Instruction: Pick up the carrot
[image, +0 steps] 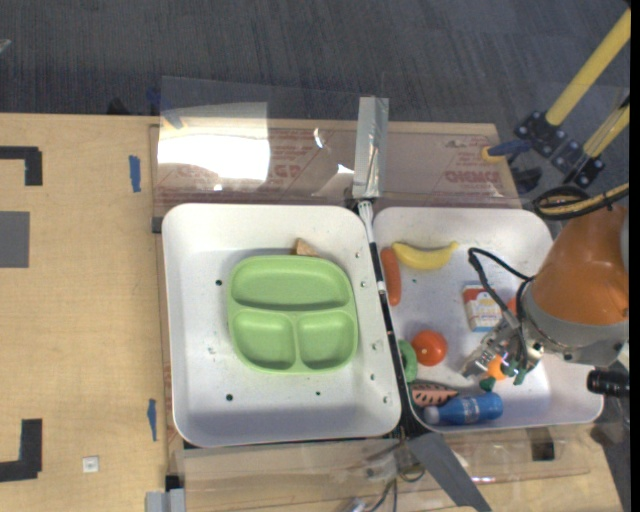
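The carrot (390, 277) is a slim orange piece lying lengthwise against the left wall of the right bin (535, 232), just below the banana's left end. My gripper (496, 360) hangs low over the right half of that bin, well to the right of the carrot and below it, not touching it. The orange-banded wrist (583, 280) covers the bin's right side. Small orange and green bits (492, 378) show right at the gripper's tip; I cannot tell what they are.
The right bin also holds a yellow banana (426, 256), a red tomato (430, 347), a small printed carton (481, 306), a blue bottle (470, 409), a watermelon slice (431, 393) and a green piece (407, 358). A green divided plate (293, 312) sits in the left bin (190, 330).
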